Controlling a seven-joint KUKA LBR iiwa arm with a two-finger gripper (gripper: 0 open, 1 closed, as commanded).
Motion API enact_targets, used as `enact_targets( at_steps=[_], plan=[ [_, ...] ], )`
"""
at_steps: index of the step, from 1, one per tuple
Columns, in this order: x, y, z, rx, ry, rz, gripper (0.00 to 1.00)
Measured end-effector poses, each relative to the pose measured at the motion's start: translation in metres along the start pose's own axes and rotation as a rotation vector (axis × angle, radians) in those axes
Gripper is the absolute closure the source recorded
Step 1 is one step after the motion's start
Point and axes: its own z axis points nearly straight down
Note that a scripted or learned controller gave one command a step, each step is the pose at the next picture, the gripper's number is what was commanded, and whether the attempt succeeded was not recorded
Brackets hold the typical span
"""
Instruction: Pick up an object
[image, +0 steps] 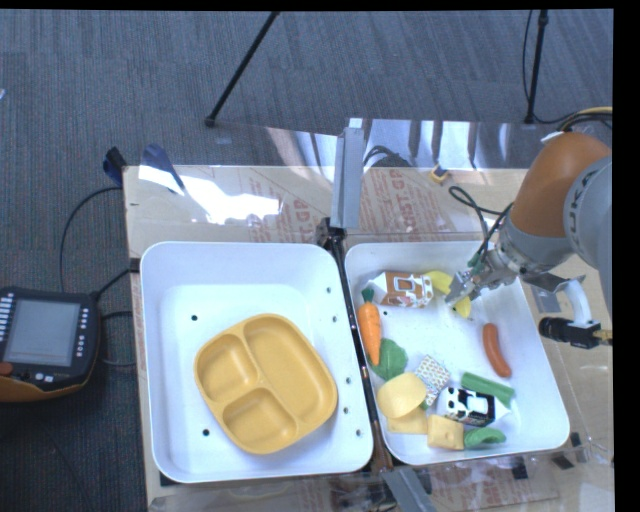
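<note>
My gripper (466, 291) hangs over the upper part of the right bin (530, 330), reaching in from the right. Its tip sits just above a small yellow piece (462, 307) and beside a yellow banana-like toy (440, 282). To the left lie an orange-and-white carton (406, 289) and a carrot (370, 331). A red sausage (497, 350) lies to the lower right of the gripper. Lower in the bin are a yellow cheese-like piece (402, 395), a checkered item (433, 373), a black-and-white cow toy (467, 405) and green pieces (487, 387).
The left bin (170, 300) holds a yellow three-compartment plate (265, 382). A metal post (345, 185) stands between the bins at the back. A handheld control pendant (45, 340) lies at the far left off the bench.
</note>
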Motion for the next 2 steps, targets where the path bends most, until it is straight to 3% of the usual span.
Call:
enact_targets(
  at_steps=[1, 2],
  plan=[
    [0.000, 0.000, -0.008, 0.002, 0.000, -0.003, 1.00],
    [0.095, 0.026, -0.124, -0.015, -0.003, 0.017, 1.00]
  ],
)
